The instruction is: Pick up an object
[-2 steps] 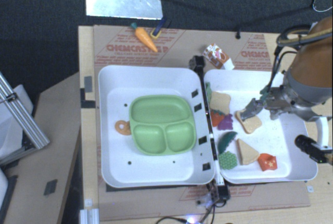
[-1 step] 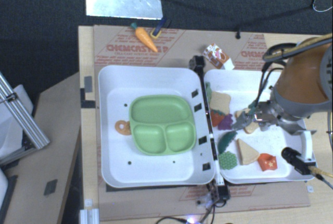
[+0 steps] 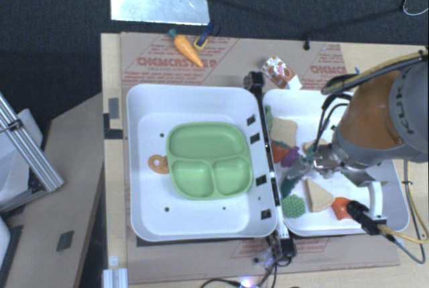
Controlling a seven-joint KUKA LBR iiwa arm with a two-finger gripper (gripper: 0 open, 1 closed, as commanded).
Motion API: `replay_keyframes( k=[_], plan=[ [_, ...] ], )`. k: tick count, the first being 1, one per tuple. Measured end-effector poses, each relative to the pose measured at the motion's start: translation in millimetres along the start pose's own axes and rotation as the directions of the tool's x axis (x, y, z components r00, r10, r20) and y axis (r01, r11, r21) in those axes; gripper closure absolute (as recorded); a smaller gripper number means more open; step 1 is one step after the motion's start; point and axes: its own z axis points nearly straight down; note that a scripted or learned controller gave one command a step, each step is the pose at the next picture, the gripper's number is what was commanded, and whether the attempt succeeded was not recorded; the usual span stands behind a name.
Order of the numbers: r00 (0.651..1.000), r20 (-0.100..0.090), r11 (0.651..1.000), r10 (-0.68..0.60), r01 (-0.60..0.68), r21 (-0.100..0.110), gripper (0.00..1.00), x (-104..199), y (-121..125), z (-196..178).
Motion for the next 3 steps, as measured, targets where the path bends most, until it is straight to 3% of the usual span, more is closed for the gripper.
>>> replay_keyframes(
  k=[1,2,3],
  plan=[
    [1.000,0.000,1.000,0.000,0.000,0.000,0.00,0.5,0.3,38.1],
    [1.000,0.001,1.000,0.000,0.000,-0.004,1.00,0.1,0.9,26.6],
    [1.000,0.002,1.000,-0.003,0.003,-0.007,1.00,-0.8,11.3,-30.8]
  ],
)
